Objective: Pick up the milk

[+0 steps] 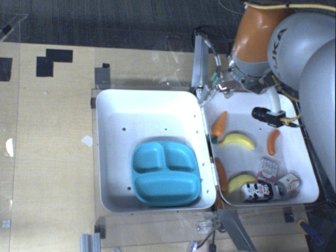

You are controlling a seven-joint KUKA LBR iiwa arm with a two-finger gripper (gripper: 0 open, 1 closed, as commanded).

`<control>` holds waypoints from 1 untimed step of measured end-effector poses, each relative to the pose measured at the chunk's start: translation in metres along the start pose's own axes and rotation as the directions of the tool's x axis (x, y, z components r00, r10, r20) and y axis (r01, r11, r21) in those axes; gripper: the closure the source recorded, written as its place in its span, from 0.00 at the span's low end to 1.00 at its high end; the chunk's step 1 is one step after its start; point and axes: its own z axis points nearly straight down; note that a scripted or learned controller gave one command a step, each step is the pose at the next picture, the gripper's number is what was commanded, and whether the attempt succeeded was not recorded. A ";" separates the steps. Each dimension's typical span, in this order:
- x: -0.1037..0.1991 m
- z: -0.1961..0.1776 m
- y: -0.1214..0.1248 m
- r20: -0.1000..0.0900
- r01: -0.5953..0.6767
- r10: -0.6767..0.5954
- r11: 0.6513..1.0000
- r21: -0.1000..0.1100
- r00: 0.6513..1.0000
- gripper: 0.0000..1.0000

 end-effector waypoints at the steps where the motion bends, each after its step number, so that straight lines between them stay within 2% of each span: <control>1: -0.013 -0.001 -0.004 0.001 0.147 -0.147 0.989 -0.001 0.989 0.00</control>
